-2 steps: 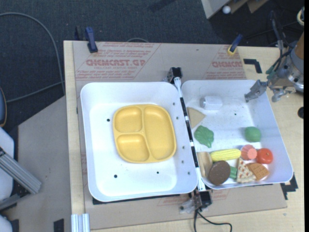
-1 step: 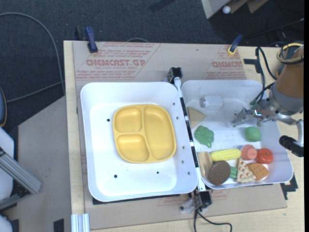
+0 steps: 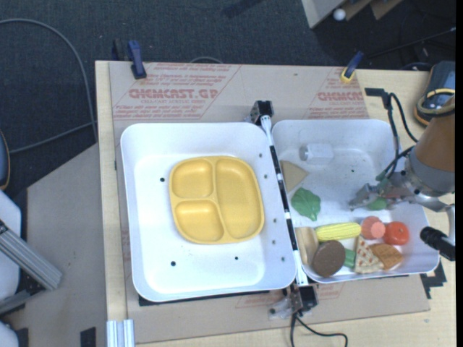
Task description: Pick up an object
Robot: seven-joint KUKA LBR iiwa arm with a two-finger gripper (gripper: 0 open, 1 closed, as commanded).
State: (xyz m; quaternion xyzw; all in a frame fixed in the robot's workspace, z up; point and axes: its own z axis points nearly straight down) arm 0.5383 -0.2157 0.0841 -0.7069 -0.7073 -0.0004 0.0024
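Gripper (image 3: 362,198) low inside the right bin (image 3: 329,132), above the toy food — nothing visibly between its fingers.

The food lies crowded along the bin's near edge: corn cob (image 3: 338,230), tomato (image 3: 396,233), pizza slice (image 3: 366,255), brown round piece (image 3: 328,258), with a green leafy piece (image 3: 307,203) further left. The arm reaches in from the right, probably lining up over this cluster. Whether the fingers are spread or pressed together I cannot tell. The left bin holds a yellow divided plate (image 3: 215,198).

Two shallow white bins side by side — left white bin (image 3: 145,194) holds yellow three-compartment plastic plate (image 3: 215,198), centred. Right white bin (image 3: 325,132): green toy leaf (image 3: 306,203) left, yellow toy corn cob (image 3: 338,230) before it, round brown toy patty (image 3: 329,258) at front — red toy tomato (image 3: 396,233) right of corn.
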